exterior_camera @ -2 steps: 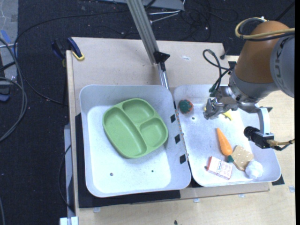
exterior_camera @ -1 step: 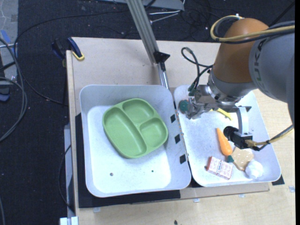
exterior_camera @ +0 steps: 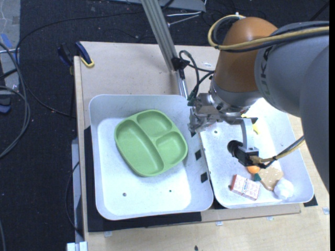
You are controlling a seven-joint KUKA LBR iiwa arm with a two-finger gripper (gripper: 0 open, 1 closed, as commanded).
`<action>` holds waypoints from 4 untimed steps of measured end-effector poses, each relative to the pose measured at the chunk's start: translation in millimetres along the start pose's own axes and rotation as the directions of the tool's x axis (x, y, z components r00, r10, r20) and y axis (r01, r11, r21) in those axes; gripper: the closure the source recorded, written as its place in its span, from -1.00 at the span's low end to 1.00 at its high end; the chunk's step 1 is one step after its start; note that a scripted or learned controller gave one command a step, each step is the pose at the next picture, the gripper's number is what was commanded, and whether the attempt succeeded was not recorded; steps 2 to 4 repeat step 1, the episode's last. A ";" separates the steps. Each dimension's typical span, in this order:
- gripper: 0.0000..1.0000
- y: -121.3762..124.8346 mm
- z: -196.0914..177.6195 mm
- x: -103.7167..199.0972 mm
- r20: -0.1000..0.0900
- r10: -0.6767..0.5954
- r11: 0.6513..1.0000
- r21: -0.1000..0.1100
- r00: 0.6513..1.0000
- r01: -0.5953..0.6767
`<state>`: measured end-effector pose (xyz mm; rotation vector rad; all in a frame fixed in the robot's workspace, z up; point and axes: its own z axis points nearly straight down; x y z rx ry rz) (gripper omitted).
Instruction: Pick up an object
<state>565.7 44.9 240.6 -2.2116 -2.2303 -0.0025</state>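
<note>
The right bin (exterior_camera: 298, 156) holds a pink and white box (exterior_camera: 244, 186) near its front. Beside the box lie a small orange ball (exterior_camera: 253, 168), a tan bread-like piece (exterior_camera: 270, 178) and a white fluffy ball (exterior_camera: 284, 190). My gripper (exterior_camera: 197, 124) hangs low over the back left part of this bin, close to the wall shared with the left bin. It is well apart from the cluster of objects at the front right. The wrist hides the bin floor under it.
The left bin (exterior_camera: 104, 192) bears a green divided plate (exterior_camera: 151, 143) in its middle. A small yellow bit (exterior_camera: 255, 130) lies in the right bin behind the arm's bracket. A slanted metal pole (exterior_camera: 159, 25) rises behind the bins.
</note>
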 end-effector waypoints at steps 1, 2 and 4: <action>1.00 5.7 6.6 42.8 0.002 0.002 1.000 0.000 1.000 -0.002; 1.00 5.7 6.6 42.8 0.002 0.002 1.000 0.000 1.000 -0.002; 1.00 5.7 6.6 42.8 0.002 0.002 1.000 0.000 1.000 -0.002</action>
